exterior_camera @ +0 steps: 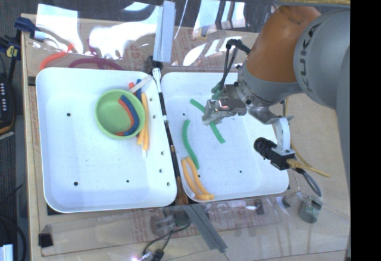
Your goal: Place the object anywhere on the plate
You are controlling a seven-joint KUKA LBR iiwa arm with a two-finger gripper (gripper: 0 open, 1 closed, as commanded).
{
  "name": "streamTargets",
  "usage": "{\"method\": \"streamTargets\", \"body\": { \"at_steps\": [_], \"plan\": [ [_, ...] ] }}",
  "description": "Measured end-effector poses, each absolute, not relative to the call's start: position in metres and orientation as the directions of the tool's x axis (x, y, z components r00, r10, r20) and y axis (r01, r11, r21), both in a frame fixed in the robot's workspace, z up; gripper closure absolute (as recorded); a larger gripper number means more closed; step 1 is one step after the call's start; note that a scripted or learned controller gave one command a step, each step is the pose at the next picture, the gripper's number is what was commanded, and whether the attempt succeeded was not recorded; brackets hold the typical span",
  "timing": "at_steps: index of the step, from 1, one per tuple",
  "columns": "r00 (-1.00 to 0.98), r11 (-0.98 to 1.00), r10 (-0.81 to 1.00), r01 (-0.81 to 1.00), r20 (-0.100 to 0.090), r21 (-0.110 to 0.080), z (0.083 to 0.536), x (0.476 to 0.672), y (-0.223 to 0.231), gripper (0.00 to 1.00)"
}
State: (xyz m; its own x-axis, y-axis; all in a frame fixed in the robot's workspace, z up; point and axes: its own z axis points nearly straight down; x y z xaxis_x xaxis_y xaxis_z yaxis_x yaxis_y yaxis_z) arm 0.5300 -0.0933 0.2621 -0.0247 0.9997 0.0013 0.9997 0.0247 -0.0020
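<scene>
The arm (303, 51) is big and grey, with an orange band. It reaches in from the right and hangs over the right bin (262, 176).

The left bin (71, 170) holds the plate (107, 112). It is a round green plate, and red, blue and orange strips lie on its right side. More orange sticks (144, 131) lie just beside it, near the wall between the bins.

The right bin holds some long thin things. A green stick (187, 140) lies in the left part of the bin, and it runs mostly up and down in the view. Below it sits an orange bit (193, 182), close to the near rim. Two shorter green bits (215, 131) lie under and just beside the gripper (215, 109).

The gripper is low over the right bin, above those short green bits. I cannot tell if it is open or closed, because the view is too blurry there. I cannot see anything held in it.

I think the thing to move is one of the green bits right below the gripper. The plate lies well to the left, across the wall between the bins. So the arm would have to grab a bit, lift it, and carry it left over that wall. Nothing from this bin is on its way yet, so the job looks just begun.
</scene>
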Motion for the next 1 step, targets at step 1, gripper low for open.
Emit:
{"method": "streamTargets", "body": {
  "at_steps": [1],
  "plan": [
    [-0.025, 0.025, 1.0, 1.0, 0.001, -0.002, 0.2622, 0.53, -0.0934, 0.0]
  ]
}}
